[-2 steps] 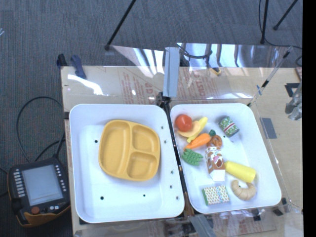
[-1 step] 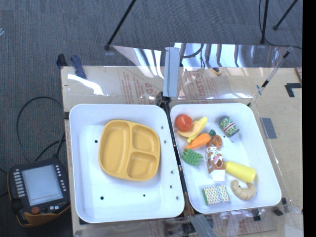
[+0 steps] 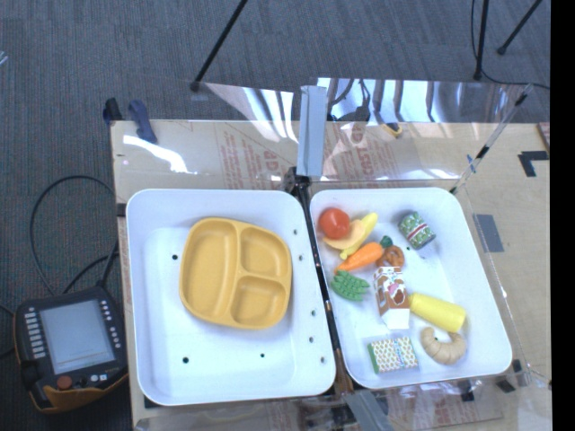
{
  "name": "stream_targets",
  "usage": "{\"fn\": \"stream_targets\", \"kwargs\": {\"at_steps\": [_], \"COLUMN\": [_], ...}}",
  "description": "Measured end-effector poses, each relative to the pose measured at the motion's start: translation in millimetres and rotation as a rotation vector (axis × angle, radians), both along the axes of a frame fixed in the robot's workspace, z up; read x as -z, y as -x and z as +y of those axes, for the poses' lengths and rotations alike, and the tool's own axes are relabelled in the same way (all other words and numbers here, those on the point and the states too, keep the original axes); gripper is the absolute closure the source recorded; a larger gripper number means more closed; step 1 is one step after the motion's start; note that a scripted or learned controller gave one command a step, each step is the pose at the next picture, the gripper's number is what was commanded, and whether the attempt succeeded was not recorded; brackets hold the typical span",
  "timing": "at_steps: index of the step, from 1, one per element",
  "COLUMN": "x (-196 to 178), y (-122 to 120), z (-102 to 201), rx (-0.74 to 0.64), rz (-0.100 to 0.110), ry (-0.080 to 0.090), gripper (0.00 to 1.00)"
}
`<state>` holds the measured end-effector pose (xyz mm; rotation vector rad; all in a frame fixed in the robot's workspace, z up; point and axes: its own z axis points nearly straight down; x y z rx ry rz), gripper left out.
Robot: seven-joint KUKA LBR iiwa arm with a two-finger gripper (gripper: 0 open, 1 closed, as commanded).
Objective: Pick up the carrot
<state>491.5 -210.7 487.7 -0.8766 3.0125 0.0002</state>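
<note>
1 checked box [image 3: 393, 355], 1 croissant [image 3: 445, 346], 1 carrot [image 3: 361, 257], 1 yellow tray [image 3: 236, 273]

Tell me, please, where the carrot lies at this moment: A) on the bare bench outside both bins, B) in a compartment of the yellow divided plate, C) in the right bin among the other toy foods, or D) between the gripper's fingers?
C: the carrot lies in the right bin, close below the banana and above the green leafy piece.
</note>
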Motion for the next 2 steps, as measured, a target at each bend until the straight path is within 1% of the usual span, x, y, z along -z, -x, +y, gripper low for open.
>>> {"fn": "stream_targets", "kwargs": {"at_steps": [1, 2], "x": [51, 30], "y": [3, 13], "z": [0, -1], "rx": [-0.446, -0.84], "rz": [0.004, -0.002], "ry": [-0.003, 0.002], "gripper": [1.0, 1.0]}}
